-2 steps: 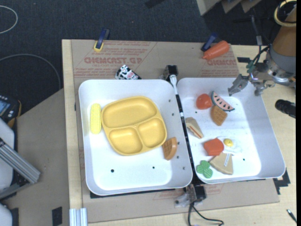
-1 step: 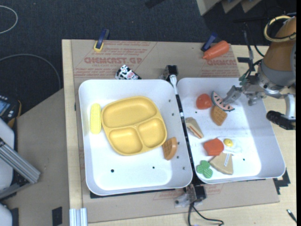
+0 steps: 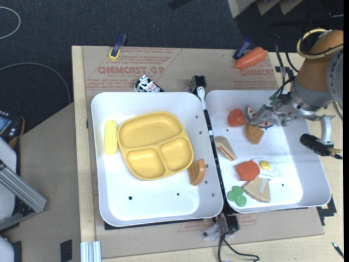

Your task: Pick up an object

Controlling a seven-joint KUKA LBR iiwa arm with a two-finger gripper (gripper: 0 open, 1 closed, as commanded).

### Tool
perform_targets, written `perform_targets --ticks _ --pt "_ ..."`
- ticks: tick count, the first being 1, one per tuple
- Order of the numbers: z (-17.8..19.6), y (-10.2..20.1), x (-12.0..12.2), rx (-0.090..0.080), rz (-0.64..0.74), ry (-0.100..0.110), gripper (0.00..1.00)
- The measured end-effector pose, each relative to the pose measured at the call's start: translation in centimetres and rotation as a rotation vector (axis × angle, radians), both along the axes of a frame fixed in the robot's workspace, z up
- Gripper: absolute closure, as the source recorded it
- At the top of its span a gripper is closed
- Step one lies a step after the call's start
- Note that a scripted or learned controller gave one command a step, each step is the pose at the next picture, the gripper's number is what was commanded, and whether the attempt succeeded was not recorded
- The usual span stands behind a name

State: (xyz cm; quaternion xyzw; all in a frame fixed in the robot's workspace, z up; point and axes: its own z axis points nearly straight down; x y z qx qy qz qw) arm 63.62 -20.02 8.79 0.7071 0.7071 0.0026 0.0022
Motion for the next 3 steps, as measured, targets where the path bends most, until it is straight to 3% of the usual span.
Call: perform_targets --ticks 1,3 --pt "1.3 -0.1 0.1 -0.005 0.002 -0.005 1.00" --pt "12.3 0.4 0.2 -0.003 0.001 0.000 1.00"
